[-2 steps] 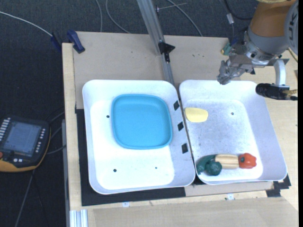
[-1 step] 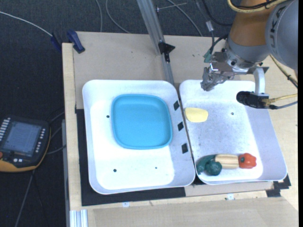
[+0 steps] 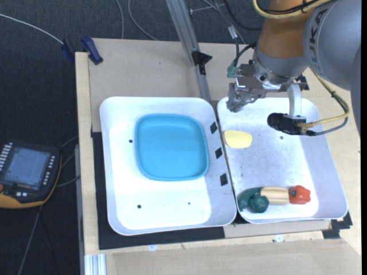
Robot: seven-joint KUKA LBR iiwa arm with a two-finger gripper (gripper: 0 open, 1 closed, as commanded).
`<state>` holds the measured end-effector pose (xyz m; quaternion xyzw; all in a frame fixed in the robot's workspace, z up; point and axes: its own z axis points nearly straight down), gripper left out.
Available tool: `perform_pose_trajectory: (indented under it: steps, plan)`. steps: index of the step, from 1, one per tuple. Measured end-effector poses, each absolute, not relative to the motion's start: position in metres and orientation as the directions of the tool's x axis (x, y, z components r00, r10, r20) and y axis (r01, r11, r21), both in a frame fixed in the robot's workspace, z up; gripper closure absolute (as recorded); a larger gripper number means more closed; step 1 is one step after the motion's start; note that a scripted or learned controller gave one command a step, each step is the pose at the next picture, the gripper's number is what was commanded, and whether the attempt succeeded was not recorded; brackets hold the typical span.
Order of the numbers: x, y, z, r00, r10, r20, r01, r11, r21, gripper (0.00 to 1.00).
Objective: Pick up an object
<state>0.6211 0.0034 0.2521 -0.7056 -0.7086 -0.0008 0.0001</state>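
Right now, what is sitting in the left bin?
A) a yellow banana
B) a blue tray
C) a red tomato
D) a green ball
B: the blue tray lies flat in the middle of the left bin, while the other small things sit in the right bin.

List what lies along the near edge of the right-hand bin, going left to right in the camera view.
Green lump → tan stick-shaped piece → red piece. They lie in a row, each touching the next, inside the right bin.
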Motion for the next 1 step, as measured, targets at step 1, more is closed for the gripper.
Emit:
perform_pose_trajectory:
  steps: [1]
  plan:
    - [0.6057,0.0516,0.2582,-0.004,1.0,0.002,1.0,0.004,0.001,1.0]
